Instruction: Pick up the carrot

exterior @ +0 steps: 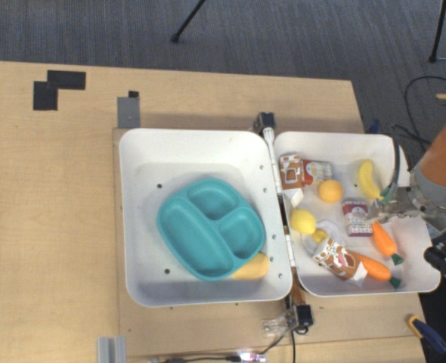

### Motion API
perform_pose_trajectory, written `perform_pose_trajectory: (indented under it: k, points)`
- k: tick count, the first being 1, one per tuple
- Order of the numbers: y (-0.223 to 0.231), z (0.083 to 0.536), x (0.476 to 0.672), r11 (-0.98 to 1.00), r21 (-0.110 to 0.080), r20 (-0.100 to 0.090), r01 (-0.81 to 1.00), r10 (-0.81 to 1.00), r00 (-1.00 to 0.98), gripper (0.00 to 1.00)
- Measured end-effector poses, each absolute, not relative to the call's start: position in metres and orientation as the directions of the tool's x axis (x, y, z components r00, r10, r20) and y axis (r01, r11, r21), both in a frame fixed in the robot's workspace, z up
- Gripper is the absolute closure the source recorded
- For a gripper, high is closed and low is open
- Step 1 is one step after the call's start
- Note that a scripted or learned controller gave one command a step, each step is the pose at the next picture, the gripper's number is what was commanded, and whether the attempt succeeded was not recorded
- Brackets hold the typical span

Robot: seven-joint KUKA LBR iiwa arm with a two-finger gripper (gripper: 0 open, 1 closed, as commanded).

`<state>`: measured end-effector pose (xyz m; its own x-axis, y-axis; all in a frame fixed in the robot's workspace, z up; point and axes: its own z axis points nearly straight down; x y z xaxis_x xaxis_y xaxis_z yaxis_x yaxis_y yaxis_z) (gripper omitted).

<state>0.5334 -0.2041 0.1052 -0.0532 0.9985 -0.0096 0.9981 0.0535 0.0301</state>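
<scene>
The carrot (384, 240) lay in the right bin (416, 282) near its right wall, not yet lifted, with the pincer (382, 209) hovering just above and beside it, and whether the pincer was open or closed could not be told from this slanted view. A second carrot (374, 267) rested lower down, touching a printed pouch (335, 257), so the pick remained to be done. Crowding the target were a small packet (355, 218), a banana (368, 178), an orange ball (329, 191) and a lemon (303, 221), while the left bin (140, 225) held a teal divided plate (208, 229).
</scene>
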Motion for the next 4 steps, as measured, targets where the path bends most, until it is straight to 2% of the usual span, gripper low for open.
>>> perform_pose_trajectory:
  k: [1,2,3,4]
  points:
    - [-0.195,0.089,0.494,0.65,0.007,-0.013,0.76,0.76,-0.649,1.0]
    - [-0.194,0.087,0.492,0.649,0.004,-0.007,0.76,0.76,-0.649,0.0]
    - [-0.122,0.087,0.49,0.392,0.008,-0.007,0.92,0.92,-0.392,0.0]
    - [-0.122,0.087,0.49,0.391,0.008,-0.006,0.92,0.92,-0.391,0.0]
